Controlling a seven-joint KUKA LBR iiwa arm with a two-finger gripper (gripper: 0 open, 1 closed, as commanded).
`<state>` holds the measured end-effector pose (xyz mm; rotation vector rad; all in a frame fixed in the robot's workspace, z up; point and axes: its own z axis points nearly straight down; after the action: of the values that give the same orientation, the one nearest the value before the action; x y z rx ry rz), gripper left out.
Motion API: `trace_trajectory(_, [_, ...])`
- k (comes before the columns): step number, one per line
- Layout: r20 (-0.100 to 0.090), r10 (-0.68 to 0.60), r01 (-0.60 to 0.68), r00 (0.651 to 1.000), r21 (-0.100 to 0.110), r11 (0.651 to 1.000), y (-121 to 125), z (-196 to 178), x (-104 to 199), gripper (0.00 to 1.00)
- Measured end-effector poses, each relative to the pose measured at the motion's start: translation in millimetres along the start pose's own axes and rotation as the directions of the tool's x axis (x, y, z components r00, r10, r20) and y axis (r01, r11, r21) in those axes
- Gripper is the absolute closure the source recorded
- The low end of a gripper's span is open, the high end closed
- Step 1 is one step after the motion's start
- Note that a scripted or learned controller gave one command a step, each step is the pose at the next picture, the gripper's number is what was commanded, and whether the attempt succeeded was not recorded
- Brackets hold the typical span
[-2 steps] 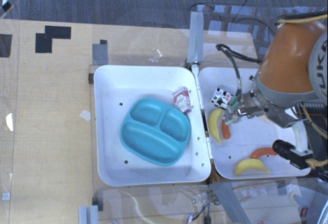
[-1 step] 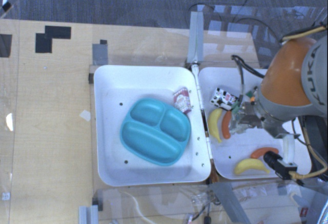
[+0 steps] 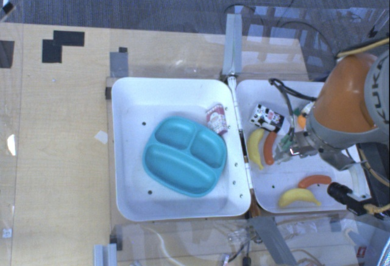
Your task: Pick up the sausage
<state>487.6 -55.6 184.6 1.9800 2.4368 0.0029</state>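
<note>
Over the right bin (image 3: 341, 209) I see the gripper (image 3: 286, 148) low beside the sausage (image 3: 269, 148), whether spread or pinched I cannot tell | sausage lies between gripper and a banana (image 3: 256, 148) | second sausage (image 3: 314, 181) touches another banana (image 3: 297, 198) | blue tray (image 3: 184, 155) sits in left bin (image 3: 131, 137)

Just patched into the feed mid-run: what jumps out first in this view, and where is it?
The big teal divided plate in the left bin grabs the eye first, with a small red packet at its upper right edge. Next is the arm's orange band over the right bin, with the gripper low beside a sausage and a banana. A second sausage and banana lie nearer the front.
</note>
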Motion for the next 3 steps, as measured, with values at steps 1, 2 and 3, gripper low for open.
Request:
trace_trajectory(1, [0.002,-0.07,0.07,0.998,-0.005,0.998,13.6,-97.9,50.4,1.0])
trace_trajectory(2, [0.0,0.34,-0.34,0.941,0.002,0.941,12.5,-34.5,60.8,1.0])
trace_trajectory(3, [0.001,0.426,-0.426,0.905,0.001,0.905,-8.8,38.4,-39.8,1.0])
